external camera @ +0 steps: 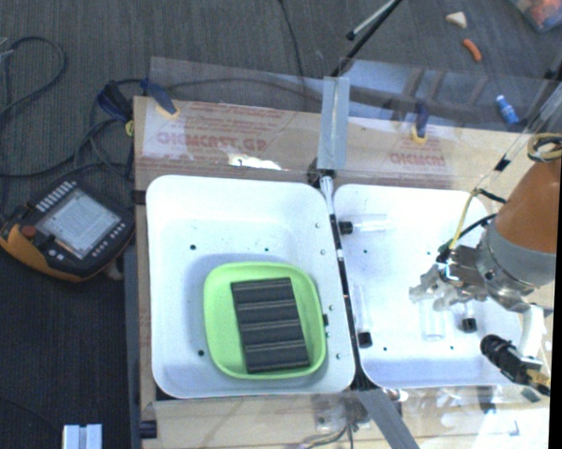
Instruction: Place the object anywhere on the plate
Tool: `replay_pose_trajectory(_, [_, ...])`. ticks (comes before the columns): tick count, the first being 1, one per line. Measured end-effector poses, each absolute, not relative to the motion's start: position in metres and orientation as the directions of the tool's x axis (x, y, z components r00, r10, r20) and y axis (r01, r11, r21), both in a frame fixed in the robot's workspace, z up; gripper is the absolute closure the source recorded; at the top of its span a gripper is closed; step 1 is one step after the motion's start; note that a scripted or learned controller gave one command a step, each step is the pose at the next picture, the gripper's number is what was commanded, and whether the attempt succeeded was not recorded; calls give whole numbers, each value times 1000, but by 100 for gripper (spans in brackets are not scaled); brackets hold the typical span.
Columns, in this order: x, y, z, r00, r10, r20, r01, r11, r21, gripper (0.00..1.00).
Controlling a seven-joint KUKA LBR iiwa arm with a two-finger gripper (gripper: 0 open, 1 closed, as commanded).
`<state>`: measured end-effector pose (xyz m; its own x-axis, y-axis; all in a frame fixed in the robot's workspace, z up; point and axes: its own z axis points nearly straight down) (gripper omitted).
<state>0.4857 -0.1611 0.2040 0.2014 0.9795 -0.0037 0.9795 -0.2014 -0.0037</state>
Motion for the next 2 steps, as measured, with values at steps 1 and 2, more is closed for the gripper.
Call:
replay_pose_trajectory(1, [486,-161,204,201,980,-4,980,-201,-3,0])
replay_pose_trajectory(2, [539,-213,192,89,996,-4,996,-89,-2,0])
